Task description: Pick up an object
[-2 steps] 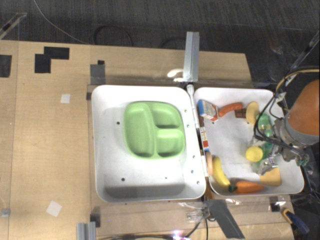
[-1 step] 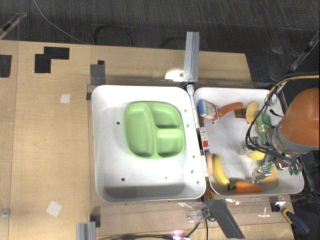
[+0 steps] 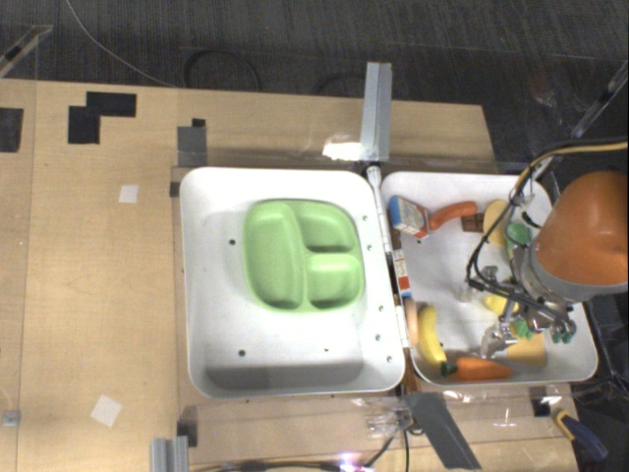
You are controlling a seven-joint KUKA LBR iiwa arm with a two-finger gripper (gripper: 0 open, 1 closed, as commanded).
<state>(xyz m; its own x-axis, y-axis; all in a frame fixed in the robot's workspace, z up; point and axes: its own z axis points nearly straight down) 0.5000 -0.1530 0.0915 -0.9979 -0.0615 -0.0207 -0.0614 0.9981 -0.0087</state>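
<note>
Nearest the viewer, a carrot [image 3: 480, 368] and banana [image 3: 428, 334] lie along the right bin's [image 3: 588, 362] front wall, likely candidates for picking. The claw [image 3: 511, 330] hangs low just above them; whether it is spread or pressed together, I cannot tell. Farther back, the arm [image 3: 588, 229] leans in steeply from the right.

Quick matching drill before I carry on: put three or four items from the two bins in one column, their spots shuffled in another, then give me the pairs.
Things:
1. green divided tray
2. banana
3. carrot
4. gripper

Places:
A. right bin, along its near edge
B. left bin, in the middle
C. right bin, low above the near right part
D. right bin, by its left wall

Pairs: 1-B, 2-D, 3-A, 4-C
</note>
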